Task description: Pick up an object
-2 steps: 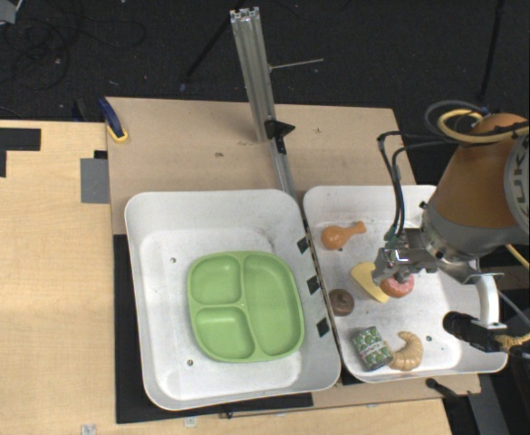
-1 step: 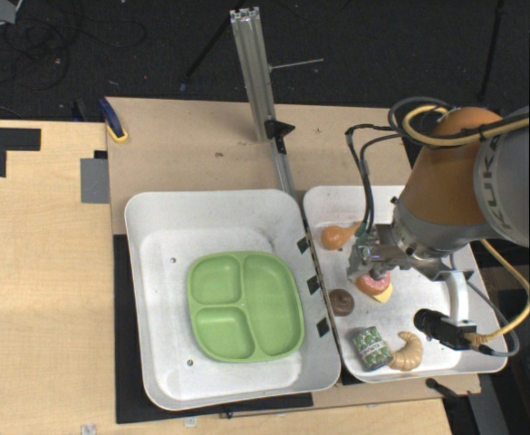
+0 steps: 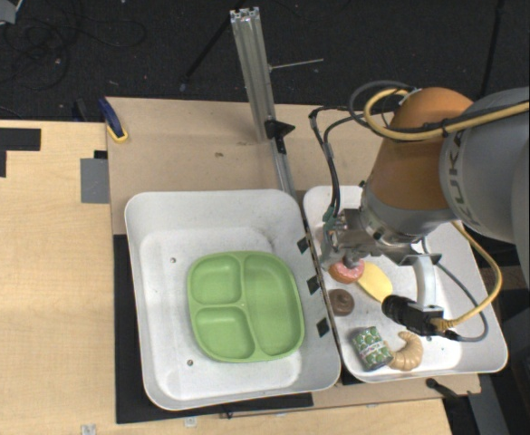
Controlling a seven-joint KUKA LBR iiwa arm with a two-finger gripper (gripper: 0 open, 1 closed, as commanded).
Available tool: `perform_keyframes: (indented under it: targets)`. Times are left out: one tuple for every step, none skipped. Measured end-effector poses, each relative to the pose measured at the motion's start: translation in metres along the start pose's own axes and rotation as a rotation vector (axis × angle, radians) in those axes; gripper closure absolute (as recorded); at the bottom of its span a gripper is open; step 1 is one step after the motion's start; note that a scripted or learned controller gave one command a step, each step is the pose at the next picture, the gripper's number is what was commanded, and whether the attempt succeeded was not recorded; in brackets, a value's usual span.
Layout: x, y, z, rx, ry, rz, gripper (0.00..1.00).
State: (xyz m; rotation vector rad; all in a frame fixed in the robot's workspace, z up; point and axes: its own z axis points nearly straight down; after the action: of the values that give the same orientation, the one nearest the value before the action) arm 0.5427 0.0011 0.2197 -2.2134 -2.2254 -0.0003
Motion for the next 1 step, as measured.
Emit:
perform_keyframes:
  targets:
    - [0.0511, 0.0164, 0.0085, 0.001, -0.001, 0.0, 1.0]
